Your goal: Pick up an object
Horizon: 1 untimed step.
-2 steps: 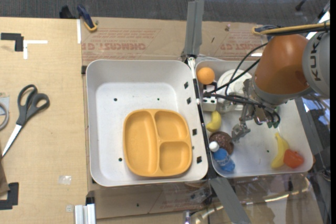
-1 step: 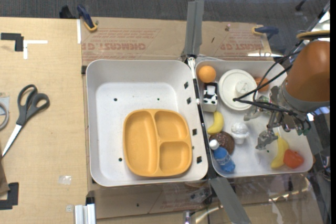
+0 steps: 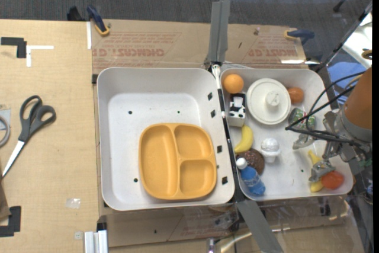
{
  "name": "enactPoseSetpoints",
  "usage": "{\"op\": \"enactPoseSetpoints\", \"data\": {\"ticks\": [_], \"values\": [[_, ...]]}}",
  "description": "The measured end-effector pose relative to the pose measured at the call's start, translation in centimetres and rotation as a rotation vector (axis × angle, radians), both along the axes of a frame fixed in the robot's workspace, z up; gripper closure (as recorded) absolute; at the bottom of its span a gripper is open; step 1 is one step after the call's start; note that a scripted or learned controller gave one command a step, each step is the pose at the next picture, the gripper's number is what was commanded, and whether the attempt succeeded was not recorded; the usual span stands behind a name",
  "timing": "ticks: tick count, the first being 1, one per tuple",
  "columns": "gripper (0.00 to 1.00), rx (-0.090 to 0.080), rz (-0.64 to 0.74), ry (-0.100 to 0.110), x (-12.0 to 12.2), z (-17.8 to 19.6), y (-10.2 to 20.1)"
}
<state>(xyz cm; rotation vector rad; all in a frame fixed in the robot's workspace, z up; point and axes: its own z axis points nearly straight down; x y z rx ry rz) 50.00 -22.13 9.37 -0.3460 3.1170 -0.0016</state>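
Note:
The right bin holds several small objects. Among them are an orange ball, a white round lid, a banana, a blue bottle and a red-orange fruit. My gripper hangs low over the bin's right side, its two metal fingers apart. A small yellow piece lies under the gap, and I see nothing clamped. The red-orange fruit sits just right of the lower finger.
The left bin holds a yellow divided plate. A black-and-white cube, a brown object, a white cap and a green item crowd the right bin. Scissors lie on the bench at far left.

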Motion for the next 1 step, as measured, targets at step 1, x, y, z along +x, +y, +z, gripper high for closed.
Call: {"op": "enactPoseSetpoints", "data": {"ticks": [1], "values": [[1.00, -0.001, 0.001, -0.005, 0.21, 1.02, 0.07]]}}
